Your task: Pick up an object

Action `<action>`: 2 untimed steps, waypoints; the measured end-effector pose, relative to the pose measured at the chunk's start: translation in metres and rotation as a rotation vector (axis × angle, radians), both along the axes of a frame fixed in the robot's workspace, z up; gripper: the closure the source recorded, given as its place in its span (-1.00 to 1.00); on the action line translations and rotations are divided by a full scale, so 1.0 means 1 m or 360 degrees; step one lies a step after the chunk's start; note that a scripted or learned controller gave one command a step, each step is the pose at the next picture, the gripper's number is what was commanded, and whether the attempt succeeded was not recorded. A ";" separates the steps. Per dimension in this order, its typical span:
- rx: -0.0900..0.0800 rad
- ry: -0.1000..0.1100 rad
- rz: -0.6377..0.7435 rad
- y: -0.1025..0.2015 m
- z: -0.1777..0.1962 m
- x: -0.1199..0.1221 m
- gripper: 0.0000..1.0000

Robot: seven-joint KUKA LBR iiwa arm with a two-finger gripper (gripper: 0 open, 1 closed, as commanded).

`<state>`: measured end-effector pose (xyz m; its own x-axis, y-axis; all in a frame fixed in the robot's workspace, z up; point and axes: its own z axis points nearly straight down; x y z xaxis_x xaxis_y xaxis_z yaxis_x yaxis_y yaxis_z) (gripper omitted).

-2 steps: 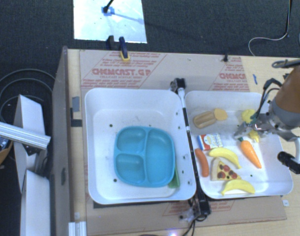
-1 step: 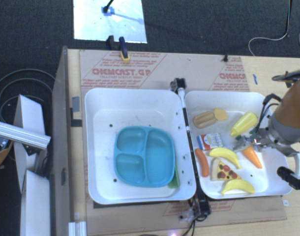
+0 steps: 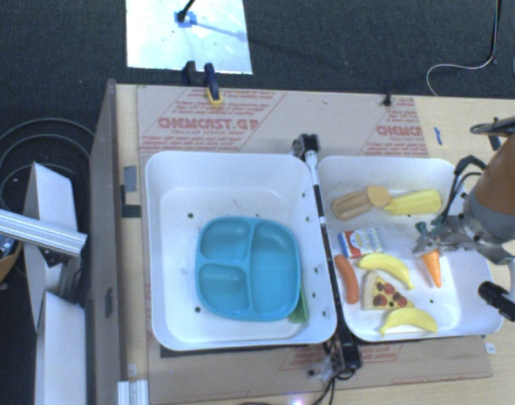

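The arm reaches in from the right, and its claw (image 3: 430, 241) hangs low over the right bin (image 3: 470, 321), right above the top of a small carrot (image 3: 432, 267). The claw's metal tips blur together with the carrot's top, so I cannot tell whether it is wide, narrow or gripping anything. The carrot lies near the bin's right side, pointing down. To its left lie a banana (image 3: 387, 267), a pizza slice (image 3: 383, 294), a second banana (image 3: 409, 320) near the front wall, a sausage (image 3: 348, 278) and a small carton (image 3: 360, 242). Toward the back wall lie a wooden spatula (image 3: 359, 202) and a yellow scoop (image 3: 414, 202). The left bin (image 3: 175, 184) on the desk (image 3: 257, 116) holds a blue divided plate (image 3: 248, 267) with something green (image 3: 300, 309) at its right edge
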<state>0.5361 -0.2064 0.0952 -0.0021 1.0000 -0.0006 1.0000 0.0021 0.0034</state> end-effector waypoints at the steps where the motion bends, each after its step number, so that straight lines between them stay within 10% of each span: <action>1: 0.0004 -0.0008 0.0020 0.092 0.013 0.070 1.00; 2: 0.0006 -0.0013 0.0016 0.163 0.124 0.031 1.00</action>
